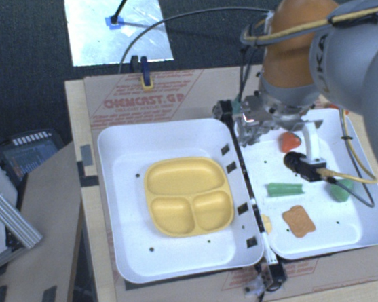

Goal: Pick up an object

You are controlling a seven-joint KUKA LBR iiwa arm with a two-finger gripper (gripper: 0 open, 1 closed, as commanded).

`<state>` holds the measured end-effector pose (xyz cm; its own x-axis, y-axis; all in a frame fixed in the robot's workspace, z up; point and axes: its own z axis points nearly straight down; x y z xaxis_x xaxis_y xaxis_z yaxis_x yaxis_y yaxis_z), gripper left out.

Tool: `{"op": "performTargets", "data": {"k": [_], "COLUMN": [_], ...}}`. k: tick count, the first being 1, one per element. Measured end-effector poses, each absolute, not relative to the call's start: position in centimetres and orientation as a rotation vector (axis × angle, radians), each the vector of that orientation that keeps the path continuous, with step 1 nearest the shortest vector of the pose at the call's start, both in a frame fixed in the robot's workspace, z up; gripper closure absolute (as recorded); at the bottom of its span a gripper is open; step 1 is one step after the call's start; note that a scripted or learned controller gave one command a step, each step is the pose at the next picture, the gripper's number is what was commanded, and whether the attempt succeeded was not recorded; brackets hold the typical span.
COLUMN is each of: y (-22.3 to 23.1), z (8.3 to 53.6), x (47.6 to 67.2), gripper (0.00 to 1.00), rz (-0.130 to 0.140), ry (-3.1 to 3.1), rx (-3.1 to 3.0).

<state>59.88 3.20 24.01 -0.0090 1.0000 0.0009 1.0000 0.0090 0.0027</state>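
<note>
One orange thing point(289, 142) at the hand's point(249, 127) 4 o'clock could be missed and the bin wall point(244, 184) hit instead; the hand's width cannot be told.

green stick point(284, 188), brown wafer point(299, 221) lie in right bin point(352, 226).

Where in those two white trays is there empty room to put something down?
The left bin has bare floor all round the yellow plate, widest along its back wall. The right bin is free in its front right corner, past the brown piece. Its back and middle are crowded: arm, orange piece, green stick.
</note>
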Motion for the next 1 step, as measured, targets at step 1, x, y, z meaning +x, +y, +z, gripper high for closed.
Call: {"op": "performTargets", "data": {"k": [1], "y": [7.68], "z": [24.25], "x": [61.72], "gripper": [1.00], "rz": [0.006], "ry": [2.231], "rx": [2.211]}}
